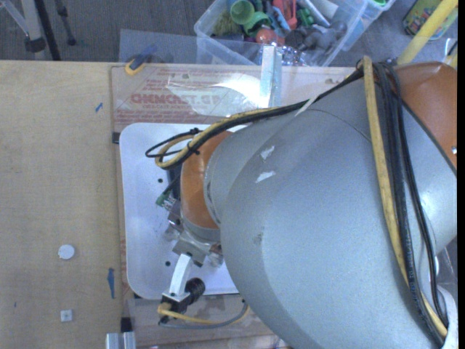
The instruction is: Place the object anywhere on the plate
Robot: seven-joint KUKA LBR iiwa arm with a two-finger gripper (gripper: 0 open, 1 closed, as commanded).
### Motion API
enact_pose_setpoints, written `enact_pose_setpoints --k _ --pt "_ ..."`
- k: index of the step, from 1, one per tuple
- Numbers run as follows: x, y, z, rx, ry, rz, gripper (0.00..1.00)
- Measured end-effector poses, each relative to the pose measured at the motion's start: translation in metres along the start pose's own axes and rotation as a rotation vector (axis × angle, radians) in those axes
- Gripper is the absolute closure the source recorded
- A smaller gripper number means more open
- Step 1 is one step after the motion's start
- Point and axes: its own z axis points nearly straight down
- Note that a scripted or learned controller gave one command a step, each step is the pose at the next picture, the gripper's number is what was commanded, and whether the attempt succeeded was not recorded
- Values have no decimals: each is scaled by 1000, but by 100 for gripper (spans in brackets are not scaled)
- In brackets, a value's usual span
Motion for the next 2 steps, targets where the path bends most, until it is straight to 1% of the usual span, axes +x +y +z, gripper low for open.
enact_pose_setpoints --k 2 --pt "0 0 0 0 0 0 0"
